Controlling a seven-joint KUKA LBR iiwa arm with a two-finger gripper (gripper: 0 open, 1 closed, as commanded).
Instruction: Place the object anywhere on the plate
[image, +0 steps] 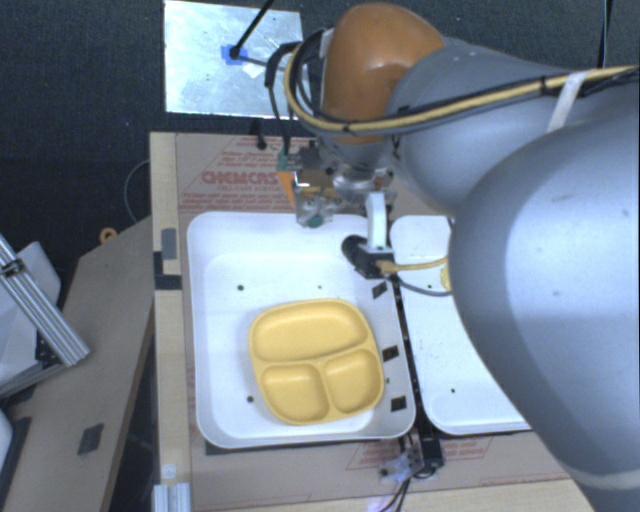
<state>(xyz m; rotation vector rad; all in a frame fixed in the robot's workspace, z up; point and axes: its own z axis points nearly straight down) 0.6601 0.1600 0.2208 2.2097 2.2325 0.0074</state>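
Looking down, you find the yellow divided plate (315, 360) lying flat in the left bin (225, 270), ready to receive. Your gripper (318, 205) hangs over that bin's far rim; whether it carries the object, I cannot tell.

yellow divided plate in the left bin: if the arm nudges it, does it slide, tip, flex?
The yellow plate looks like moulded plastic with three compartments, so probably stiff and light for its size. It lies flat and low on the left bin's smooth white floor, so a side push would likely slide it rather than tip it. The glossy surface hints it's slippery.
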